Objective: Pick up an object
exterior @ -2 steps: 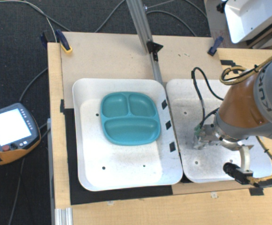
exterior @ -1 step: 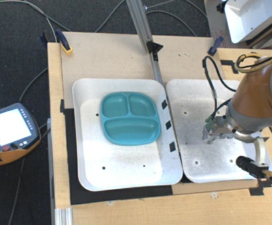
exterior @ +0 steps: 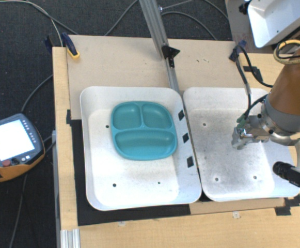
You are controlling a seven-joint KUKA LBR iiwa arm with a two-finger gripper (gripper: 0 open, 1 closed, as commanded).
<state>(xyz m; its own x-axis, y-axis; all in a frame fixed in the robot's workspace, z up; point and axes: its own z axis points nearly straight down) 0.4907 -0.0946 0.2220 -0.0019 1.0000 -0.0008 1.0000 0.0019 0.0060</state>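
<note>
Teal divided plate (exterior: 143, 130) lies in the left bin (exterior: 95, 187). We see the gripper (exterior: 241, 137) above the right bin (exterior: 227, 182); we cannot tell its state.

Light is even and fairly bright, falling from above with no hard-edged shadows. The two shallow white plastic bins (exterior: 139, 195) in the middle of the frame read almost overexposed, their rims blending into pale glare, while the dark carpeted floor (exterior: 15, 50) at the upper left stays dim and grainy. The teal three-compartment plastic tray (exterior: 143, 129) shows soft sheen. The glowing white screen of the handheld pendant (exterior: 9, 141) at far left is blown out. Overall focus is slightly soft.
</note>
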